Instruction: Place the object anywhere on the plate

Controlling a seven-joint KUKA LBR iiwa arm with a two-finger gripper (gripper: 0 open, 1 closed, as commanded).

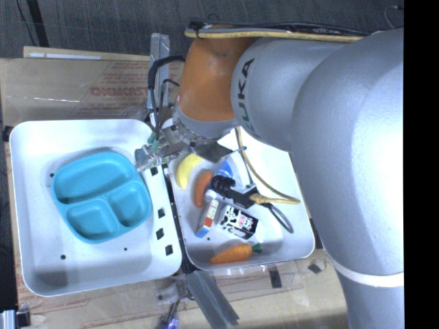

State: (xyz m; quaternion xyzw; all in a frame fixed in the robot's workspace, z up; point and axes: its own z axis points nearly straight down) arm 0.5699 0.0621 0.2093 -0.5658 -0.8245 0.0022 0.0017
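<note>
While over divider, gripper [152, 153] beside plate [101, 195] (blue, 3-compt).

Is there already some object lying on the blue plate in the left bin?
No, the blue plate shows three bare compartments, while the carrot lies in the right bin.

The plate [101, 196] is sky blue. Right of the plate lie a yellow banana [186, 171], an orange carrot [232, 253] and a black-and-white patterned card [238, 222].
</note>
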